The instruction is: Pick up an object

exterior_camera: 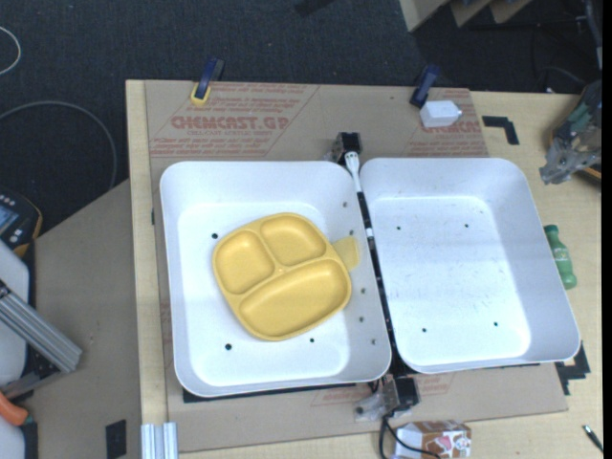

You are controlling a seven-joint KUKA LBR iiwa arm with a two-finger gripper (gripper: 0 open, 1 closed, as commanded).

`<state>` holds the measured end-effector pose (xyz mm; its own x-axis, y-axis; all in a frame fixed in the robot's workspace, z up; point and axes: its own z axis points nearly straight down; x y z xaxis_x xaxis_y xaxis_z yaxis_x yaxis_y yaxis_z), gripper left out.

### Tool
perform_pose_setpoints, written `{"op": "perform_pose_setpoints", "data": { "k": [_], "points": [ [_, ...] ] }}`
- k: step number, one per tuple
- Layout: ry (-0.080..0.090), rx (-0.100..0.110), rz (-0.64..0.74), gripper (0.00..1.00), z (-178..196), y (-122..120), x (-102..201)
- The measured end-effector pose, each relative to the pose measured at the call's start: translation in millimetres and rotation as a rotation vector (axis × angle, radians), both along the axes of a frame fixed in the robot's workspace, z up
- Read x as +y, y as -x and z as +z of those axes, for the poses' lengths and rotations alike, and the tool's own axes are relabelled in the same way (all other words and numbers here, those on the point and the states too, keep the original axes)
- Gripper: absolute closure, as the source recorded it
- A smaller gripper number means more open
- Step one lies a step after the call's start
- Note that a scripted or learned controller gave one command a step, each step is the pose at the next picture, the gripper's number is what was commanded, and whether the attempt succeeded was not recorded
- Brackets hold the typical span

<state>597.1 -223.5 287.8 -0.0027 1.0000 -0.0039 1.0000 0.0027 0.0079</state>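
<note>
Poking in at the right edge, the grey metal gripper is cropped and blurred; whether it is open cannot be told; it hangs beside the right white bin; the yellow three-compartment plastic plate lies in the left white bin.

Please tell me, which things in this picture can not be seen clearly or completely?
- Gripper: at the right edge of the camera view, cut off and blurred; whether it is open or shut cannot be told.
- Green object beside the right bin: too small to identify.
- Yellow divided plate in the left bin: a small yellow piece at its right rim is partly hidden by the plate.
- Small package: cut off by the bottom edge.
</note>
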Motion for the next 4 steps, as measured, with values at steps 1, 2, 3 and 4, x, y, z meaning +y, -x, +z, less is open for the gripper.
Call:
{"op": "perform_pose_setpoints", "data": {
  "k": [1, 2, 3, 4],
  "points": [
    [-0.004, 0.008, -0.002, 1.00, 7.9, 15.8, -0.1],
    [-0.001, 0.003, -0.001, 1.00, 18.5, 14.5, -0.1],
    [-0.011, 0.007, 0.015, 1.00, 3.6, -24.5, 159.3],
    [-0.009, -0.005, 0.011, 1.00, 113.7, 45.2, 254.0]
  ]
}}
